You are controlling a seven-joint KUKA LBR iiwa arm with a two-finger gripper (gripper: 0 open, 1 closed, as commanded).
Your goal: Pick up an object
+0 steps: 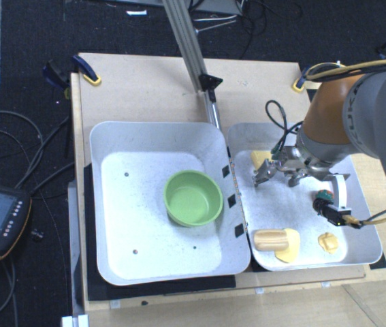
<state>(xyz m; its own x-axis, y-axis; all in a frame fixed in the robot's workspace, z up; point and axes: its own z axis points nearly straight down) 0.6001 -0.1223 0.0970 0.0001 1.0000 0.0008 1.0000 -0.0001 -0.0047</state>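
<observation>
In the right bin (356, 203), toward its upper-left part, the gripper (266, 174) hangs low over the white floor, its dark fingers pointing toward 9 o'clock; whether they are spread or closed I cannot tell, and nothing shows between them. The nearest candidate is the yellow piece (259, 159), lying just beside the fingertips at about 11 o'clock from them — close enough that a short shift up and left looks like the deciding move. Its long axis is hard to read, since the gripper body overlaps one side. Two other choices sit well apart at 6 o'clock: the tan block (271, 240) lying lengthwise 3-to-9, touching a yellow wedge (288, 253). A small yellow object (327, 242) rests at 5 o'clock — and the green bowl (193, 197) is in the left bin (124, 203)
</observation>
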